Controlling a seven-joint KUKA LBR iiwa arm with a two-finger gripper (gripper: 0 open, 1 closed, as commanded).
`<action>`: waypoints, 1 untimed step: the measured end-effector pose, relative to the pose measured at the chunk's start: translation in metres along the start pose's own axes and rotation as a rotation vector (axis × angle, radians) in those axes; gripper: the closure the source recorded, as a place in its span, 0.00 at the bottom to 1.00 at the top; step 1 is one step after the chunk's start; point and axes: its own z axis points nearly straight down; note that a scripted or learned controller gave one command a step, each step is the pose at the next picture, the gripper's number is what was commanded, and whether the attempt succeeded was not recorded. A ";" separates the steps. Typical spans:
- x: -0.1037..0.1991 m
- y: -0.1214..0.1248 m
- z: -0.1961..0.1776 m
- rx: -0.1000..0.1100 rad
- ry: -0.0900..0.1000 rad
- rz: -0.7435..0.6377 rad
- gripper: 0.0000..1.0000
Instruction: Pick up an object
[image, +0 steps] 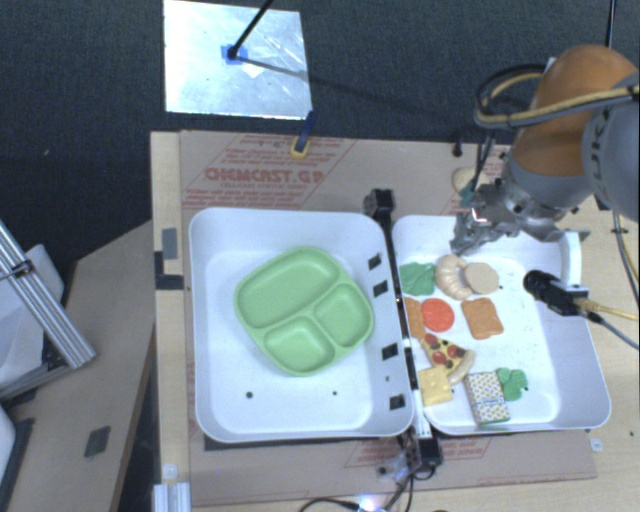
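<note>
The gripper (468, 238) sits low over the back part of the right bin (585, 385), under the grey wrist and orange band of the arm (570, 95). Its tip is a small dark cluster; whether it is spread or closed cannot be told at this size, and no item can be seen in its hold.

Just below and beside the tip lies a pale croissant-shaped piece (450, 276), with a round beige piece (482, 277) touching its right side. To the left is a green leafy piece (418, 277). In front of these are a red round slice (437, 314) and a toast-coloured slab (484, 318). Further forward lie a pizza slice (447, 354), a yellow cheese wedge (434, 385), a small printed box (487, 397) and a green broccoli-like piece (513, 380). All of them rest on the bin floor.

The left bin (215, 300) holds a green divided tray (304, 310), lying flat and well apart from the gripper.

Assessment: the task is not completed. The arm is placed over the toy food, nearest the croissant-shaped piece, which appears the likely candidate. Every item is on the floor of the bin and none is raised. The grasp and the lift are both judged outstanding.
</note>
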 end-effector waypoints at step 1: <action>-0.004 -0.011 0.005 0.003 -0.001 0.005 1.00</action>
